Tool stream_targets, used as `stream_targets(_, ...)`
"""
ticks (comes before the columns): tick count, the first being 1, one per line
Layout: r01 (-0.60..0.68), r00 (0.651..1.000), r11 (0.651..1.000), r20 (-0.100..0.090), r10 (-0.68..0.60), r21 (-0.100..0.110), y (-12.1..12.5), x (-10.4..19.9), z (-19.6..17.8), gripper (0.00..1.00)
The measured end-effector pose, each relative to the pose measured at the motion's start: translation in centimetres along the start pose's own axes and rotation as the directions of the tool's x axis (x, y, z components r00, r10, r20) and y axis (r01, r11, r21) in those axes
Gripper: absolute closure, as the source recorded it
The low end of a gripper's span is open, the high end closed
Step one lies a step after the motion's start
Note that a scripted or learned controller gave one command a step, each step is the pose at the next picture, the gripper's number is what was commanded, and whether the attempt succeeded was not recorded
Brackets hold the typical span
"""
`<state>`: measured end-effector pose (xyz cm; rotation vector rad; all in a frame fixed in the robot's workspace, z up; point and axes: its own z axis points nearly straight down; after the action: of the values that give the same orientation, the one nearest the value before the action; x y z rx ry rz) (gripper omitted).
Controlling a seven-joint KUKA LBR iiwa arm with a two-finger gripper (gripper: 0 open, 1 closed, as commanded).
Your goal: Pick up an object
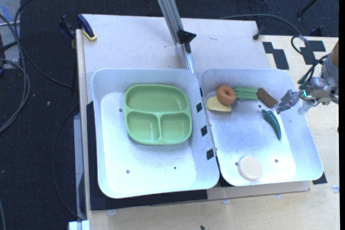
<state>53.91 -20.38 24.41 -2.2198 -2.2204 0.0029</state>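
The right bin (302, 153) holds an orange-brown doughnut (226, 95), a yellow wedge (218, 106) just below it, a green ribbed piece (246, 94), a brown block (267, 98), a dark green pepper-like piece (273, 123) and a cream round disc (250, 168). My gripper (298, 102) hangs over the bin's right rim, to the right of the brown block and the pepper piece. Its fingers stand apart, with nothing between them.
The left bin (108, 169) holds a light green divided plate (159, 113). A metal pole (167, 0) slants down from the top to the gap between the bins. Cables lie on the dark floor around the bench.
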Motion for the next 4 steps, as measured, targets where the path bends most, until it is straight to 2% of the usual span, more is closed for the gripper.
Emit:
stream_targets(1, 0.0, 1.0, 1.0, 0.001, 0.0, -0.002, 0.1, 0.0, -0.1, 0.0)
stream_targets(2, -0.001, 1.0, 1.0, 0.0, 0.001, 0.001, 0.8, -0.5, 5.7, 0.0)
stream_targets(4, -0.001, 1.0, 1.0, 0.003, 0.001, -0.005, 1.3, -0.7, 15.2, 0.0)
